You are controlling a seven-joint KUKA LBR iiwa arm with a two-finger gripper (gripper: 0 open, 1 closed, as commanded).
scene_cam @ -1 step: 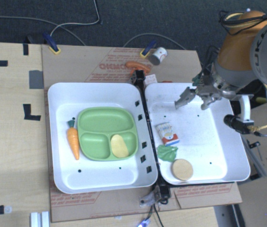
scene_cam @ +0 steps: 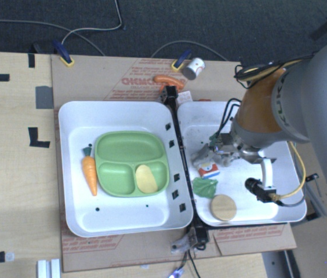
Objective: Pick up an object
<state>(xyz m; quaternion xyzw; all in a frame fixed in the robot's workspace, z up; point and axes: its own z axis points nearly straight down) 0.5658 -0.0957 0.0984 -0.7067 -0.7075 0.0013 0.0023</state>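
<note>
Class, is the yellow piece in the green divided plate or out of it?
In: the yellow piece lies in the green plate's lower right compartment.

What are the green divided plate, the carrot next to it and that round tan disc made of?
The green divided plate looks like moulded plastic: even colour, smooth matte surface, rounded compartments. The carrot seems a plastic toy, uniformly orange with a soft sheen. The round tan disc could be wood or cork: pale, dull, flat-faced; I can't tell which.
</note>
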